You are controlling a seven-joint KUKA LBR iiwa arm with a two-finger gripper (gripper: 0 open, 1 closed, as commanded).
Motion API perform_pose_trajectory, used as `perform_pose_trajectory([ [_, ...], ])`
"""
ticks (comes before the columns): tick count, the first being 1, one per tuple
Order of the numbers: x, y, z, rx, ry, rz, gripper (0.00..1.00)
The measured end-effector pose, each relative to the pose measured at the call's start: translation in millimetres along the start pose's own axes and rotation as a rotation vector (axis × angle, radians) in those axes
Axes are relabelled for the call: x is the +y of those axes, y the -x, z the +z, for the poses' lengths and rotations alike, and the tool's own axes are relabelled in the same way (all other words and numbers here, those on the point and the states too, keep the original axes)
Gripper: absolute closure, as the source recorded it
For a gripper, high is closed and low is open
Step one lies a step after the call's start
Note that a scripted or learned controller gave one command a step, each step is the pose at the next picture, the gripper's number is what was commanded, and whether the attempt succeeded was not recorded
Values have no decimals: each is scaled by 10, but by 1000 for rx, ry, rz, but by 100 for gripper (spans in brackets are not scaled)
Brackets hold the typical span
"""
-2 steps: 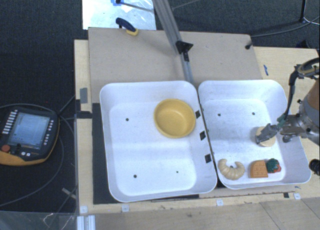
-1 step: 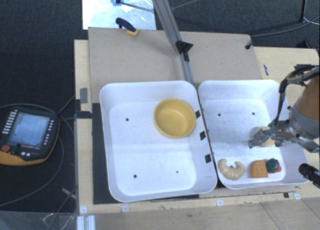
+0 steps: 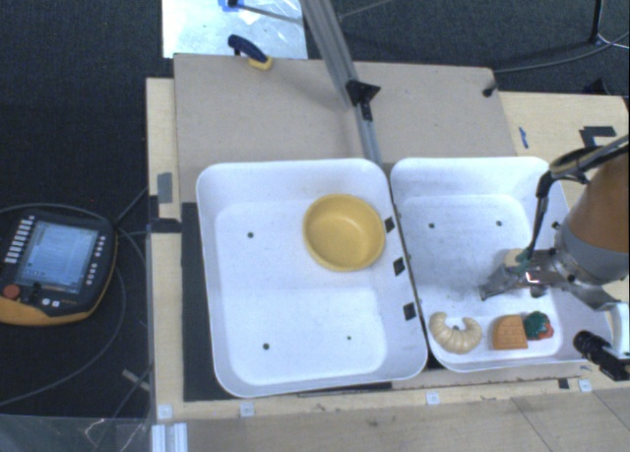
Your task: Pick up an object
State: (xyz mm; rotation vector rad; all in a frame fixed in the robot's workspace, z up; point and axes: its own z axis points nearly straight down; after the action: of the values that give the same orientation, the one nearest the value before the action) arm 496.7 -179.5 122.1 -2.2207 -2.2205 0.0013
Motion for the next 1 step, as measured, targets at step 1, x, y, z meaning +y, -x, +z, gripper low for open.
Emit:
perform_pose_trajectory([
  [1, -4, -2, 331, 0, 0, 0, 0],
])
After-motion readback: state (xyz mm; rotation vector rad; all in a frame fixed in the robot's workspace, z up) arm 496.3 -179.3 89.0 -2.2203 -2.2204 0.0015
